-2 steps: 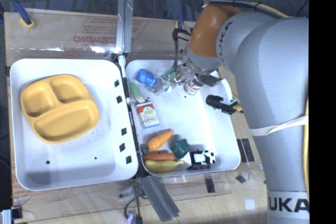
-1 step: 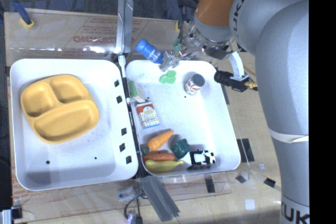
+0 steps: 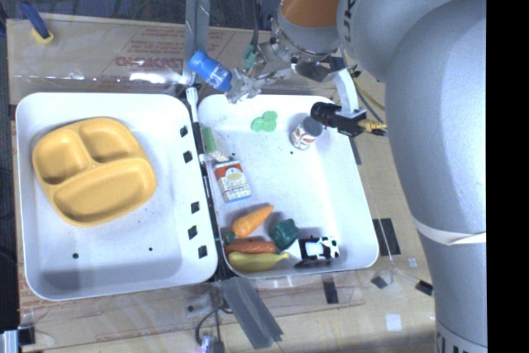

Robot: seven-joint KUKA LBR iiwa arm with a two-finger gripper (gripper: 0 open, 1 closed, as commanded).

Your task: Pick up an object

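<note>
My gripper (image 3: pixel 240 85) hangs over the far left corner of the right bin (image 3: pixel 351 202). A blue bottle (image 3: pixel 210 71) with a white cap lies right beside its tip, over the rim between the two bins; whether it is gripped is unclear. Inside the right bin lie a green piece (image 3: pixel 264 122), a small can (image 3: pixel 303 135), a red and white carton (image 3: pixel 233 181), a carrot (image 3: pixel 252 220), a dark green item (image 3: pixel 285 232), a red chili (image 3: pixel 250 246), a banana (image 3: pixel 258 260) and a black and white toy (image 3: pixel 318 250).
The left bin (image 3: pixel 107 260) holds a yellow divided plate (image 3: pixel 93 169). The grey arm (image 3: pixel 430 95) covers the right side of the bench. A grey divider post (image 3: pixel 197 21) stands at the back between the bins. A blue and yellow item (image 3: pixel 35 22) lies at the far left.
</note>
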